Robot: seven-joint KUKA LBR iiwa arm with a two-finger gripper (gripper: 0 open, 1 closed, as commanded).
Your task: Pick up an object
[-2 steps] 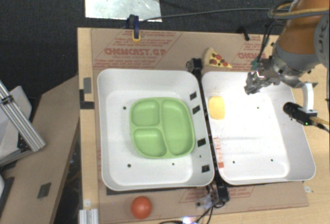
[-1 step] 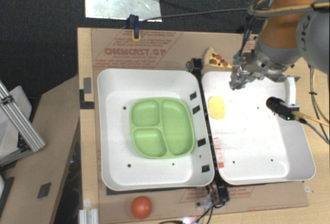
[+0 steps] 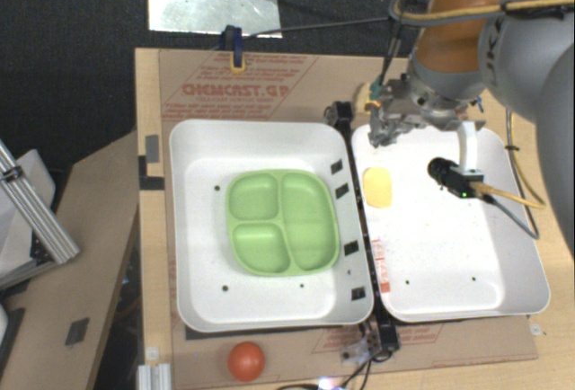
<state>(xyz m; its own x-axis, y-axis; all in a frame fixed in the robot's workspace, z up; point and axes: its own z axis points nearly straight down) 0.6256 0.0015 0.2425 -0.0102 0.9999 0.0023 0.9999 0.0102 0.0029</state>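
My smooth grey arm casing [image 3: 539, 56] carries a rounded, glossy orange band [image 3: 467, 6] above a cluttered metallic wrist assembly [image 3: 418, 105], with thin black and yellow cables [image 3: 449, 11] looped around the band and trailing past the casing.

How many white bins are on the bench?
2. The left bin holds a green divided plate; the right bin holds a small yellow object, with the arm above its far edge, possibly hiding something.
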